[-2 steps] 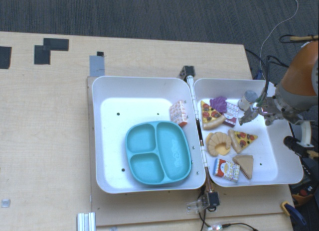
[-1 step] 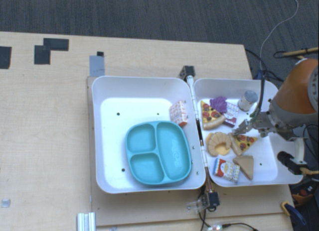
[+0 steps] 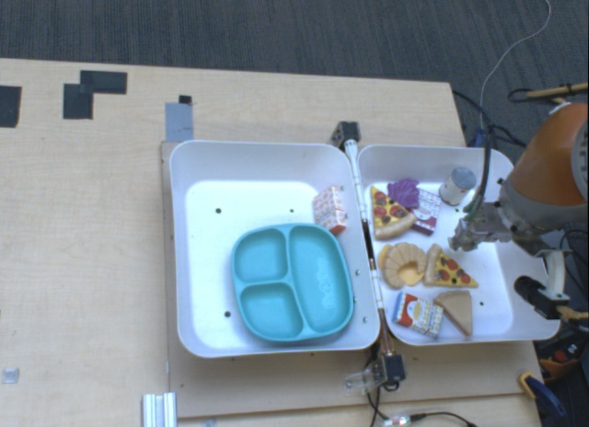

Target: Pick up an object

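1. Step in hand: approach. Gripper point(image 3: 465, 234) hangs over the right bin point(image 3: 497, 324), near its right side, holding nothing I can see.
2. Jaw state: can't tell, the tip is a small grey blur against the white bin floor.
3. Candidate objects all sit in the right bin: pizza slice point(image 3: 451, 271) just below-left of the gripper tip, croissant point(image 3: 403, 265) left of it, second pizza slice point(image 3: 390, 211) near the divider, purple piece point(image 3: 403, 192), grey cap point(image 3: 460, 179), carton point(image 3: 419, 314), bread wedge point(image 3: 457, 310).
4. Nearest target looks like the lower pizza slice; next move probably needs a short shift down-left, then a descent over it.
5. Left bin point(image 3: 198, 259) holds a blue tray point(image 3: 293, 282) and a small box point(image 3: 329, 207).
6. Hard to read: arm body is cut off at the right edge; box print is too small.
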### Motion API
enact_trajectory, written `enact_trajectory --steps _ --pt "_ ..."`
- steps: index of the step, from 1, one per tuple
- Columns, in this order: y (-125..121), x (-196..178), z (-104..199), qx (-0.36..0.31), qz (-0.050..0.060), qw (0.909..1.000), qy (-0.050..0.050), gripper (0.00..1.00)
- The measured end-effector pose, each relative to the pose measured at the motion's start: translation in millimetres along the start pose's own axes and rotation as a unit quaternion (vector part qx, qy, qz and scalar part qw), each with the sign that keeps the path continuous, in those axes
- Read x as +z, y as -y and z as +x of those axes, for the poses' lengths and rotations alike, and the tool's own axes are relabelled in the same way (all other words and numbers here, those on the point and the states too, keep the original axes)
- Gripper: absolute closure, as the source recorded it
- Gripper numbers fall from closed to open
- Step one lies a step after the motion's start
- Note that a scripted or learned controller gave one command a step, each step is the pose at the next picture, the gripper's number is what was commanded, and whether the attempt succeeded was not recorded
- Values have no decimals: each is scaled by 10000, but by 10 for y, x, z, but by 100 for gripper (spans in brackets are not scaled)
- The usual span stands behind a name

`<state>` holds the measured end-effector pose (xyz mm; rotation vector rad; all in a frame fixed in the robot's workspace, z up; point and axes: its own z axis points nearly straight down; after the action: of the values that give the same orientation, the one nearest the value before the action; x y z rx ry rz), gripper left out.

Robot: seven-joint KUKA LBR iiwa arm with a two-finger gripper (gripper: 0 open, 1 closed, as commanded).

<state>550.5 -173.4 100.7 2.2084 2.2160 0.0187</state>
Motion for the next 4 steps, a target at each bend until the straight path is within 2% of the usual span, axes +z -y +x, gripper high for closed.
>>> enact_trajectory --steps 1,2,3,4 --pt "1 1 0 -1 1 10000 0 0" --pt "556 107 184 14 12 10000 11 0" --pt "531 -6 187 10 -14 10000 11 100" --pt "533 -5 188 9 -11 10000 10 0"
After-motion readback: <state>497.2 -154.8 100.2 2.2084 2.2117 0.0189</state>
